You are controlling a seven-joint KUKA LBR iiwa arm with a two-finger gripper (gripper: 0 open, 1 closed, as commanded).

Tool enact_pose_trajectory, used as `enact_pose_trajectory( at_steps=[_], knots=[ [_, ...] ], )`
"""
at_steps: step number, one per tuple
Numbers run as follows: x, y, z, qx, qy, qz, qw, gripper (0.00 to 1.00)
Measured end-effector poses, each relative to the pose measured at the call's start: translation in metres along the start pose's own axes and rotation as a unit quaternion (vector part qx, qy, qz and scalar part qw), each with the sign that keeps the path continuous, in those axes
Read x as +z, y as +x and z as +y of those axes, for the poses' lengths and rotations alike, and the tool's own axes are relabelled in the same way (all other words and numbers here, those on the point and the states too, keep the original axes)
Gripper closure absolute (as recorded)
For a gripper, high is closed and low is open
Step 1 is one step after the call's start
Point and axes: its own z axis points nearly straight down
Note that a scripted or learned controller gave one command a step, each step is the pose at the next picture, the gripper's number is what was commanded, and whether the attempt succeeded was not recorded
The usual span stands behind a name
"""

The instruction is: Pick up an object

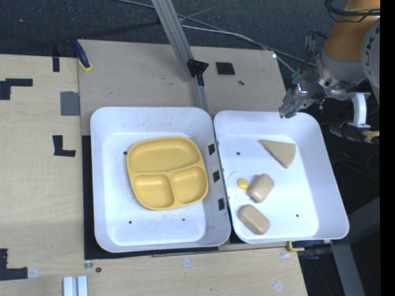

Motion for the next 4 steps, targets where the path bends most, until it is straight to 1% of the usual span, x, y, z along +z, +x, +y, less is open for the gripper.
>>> enact_pose_trajectory(
  at_steps=[1, 2, 3, 4],
  knots=[
    [-0.053, 0.001, 0.001, 0.0, 0.0, 0.0, 1.0, 1.0],
    [-0.037, 0.052, -0.004, -0.001, 0.003, 0.001, 1.0, 1.0],
    [-0.032, 0.099, -0.01, -0.002, 0.003, 0.001, 1.0, 1.0],
    [-0.014, 0.151, -0.027, -0.001, 0.003, 0.0, 1.0, 1.0]
  ],
)
